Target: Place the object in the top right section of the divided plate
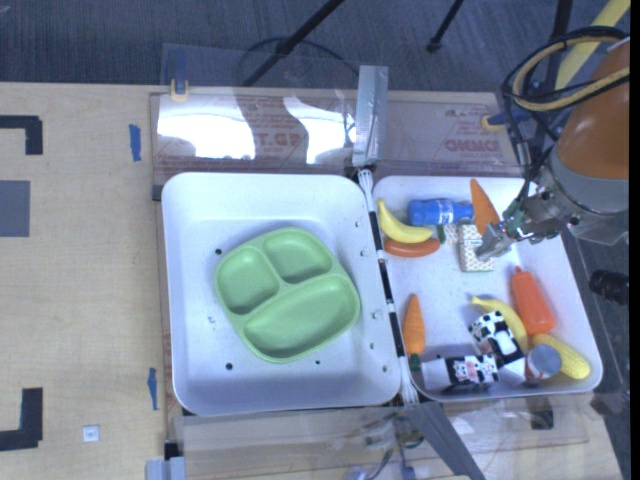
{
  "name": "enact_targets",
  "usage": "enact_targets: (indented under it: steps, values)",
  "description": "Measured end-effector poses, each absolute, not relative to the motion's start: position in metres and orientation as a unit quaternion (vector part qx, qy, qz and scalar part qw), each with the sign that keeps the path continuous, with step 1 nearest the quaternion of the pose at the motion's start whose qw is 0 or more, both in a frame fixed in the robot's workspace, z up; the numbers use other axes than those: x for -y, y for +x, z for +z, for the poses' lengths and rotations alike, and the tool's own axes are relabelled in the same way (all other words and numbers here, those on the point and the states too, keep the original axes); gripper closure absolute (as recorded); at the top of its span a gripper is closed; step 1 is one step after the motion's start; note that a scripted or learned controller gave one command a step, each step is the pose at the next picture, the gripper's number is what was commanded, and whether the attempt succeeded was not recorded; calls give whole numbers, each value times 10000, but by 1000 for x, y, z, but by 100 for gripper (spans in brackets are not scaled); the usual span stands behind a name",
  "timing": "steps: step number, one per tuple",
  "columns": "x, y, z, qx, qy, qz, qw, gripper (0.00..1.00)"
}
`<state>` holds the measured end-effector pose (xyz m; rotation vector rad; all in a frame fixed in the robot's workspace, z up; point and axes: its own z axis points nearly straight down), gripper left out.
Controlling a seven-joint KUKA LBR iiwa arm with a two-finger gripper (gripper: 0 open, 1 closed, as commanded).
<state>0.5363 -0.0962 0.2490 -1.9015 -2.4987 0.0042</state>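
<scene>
A green divided plate (232, 303) lies in the left bin (200, 218), with two small sections at its far side and one large section nearer the front; nothing is on it. The top right section (300, 253) is bare. My gripper (497, 240) hangs low in the right bin (578, 288), right over a speckled white block (466, 252) and just below an orange carrot (483, 204). I see nothing clearly held in it.
The right bin also holds a yellow banana (402, 226), a blue bottle (440, 211), a second orange carrot (533, 301), a small carrot (413, 324), a cow-patterned toy (497, 336), a carton (462, 370) and a yellow corn (566, 356).
</scene>
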Motion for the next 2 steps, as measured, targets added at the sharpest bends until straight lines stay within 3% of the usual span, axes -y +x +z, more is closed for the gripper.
enact_targets:
  steps: [1, 2]
  values:
    - [96, 538, 257, 7970, -6040, 20, 1, 100]
    - [96, 538, 257, 7970, -6039, 23, 4, 0]
